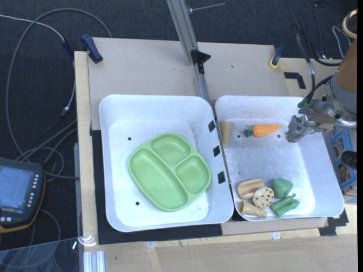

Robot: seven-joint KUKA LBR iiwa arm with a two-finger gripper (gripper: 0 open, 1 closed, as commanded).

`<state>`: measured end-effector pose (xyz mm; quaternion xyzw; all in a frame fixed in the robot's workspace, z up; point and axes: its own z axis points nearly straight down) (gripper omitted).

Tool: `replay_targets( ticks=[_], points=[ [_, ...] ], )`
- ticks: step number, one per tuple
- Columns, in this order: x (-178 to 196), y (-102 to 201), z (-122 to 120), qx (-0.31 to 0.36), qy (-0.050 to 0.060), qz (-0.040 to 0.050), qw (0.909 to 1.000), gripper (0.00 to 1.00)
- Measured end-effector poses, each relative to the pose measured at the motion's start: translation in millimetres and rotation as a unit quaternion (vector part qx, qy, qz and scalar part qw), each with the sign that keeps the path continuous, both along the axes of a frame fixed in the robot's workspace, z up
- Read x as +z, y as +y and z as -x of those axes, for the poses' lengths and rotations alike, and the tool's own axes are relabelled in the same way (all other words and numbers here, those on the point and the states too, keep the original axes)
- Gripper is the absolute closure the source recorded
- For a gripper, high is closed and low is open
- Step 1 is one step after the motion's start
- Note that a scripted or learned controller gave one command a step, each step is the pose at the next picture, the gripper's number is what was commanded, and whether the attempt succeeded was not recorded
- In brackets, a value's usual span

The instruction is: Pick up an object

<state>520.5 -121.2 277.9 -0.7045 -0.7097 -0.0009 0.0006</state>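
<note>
The right bin (266, 169) holds an orange toy carrot (265, 130) near its back edge and a tan cone-shaped piece (226, 132) at its left wall. At the front lie a tan bread-like piece (250, 187), a round cookie (262, 197), another tan piece (253, 209), a green pepper (282, 186) and a green pod (283, 205). My gripper (296, 130) hangs over the bin's right back part, just right of the carrot. Nothing shows between its fingers.
The left bin (119, 152) carries a green divided plate (170, 170). A slanted metal pole (184, 27) runs down from the top to the gap between the bins. Blue and yellow clamps (91, 49) sit at the bench's back corners. A tablet (17, 194) lies at far left.
</note>
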Motion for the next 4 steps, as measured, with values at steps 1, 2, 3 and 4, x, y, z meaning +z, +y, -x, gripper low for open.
replay_targets(
  ticks=[1,2,3,4],
  points=[
    [-15,44,-10,-0.001,0.002,-0.0003,1.0000,1.00],
    [-12,97,-28,0.000,-0.001,0.0001,1.0000,1.00],
    [-28,145,-34,-0.001,0.002,0.0000,1.0000,1.00],
    [-30,202,-59,0.000,-0.001,0.0000,1.0000,1.00]
  ],
)
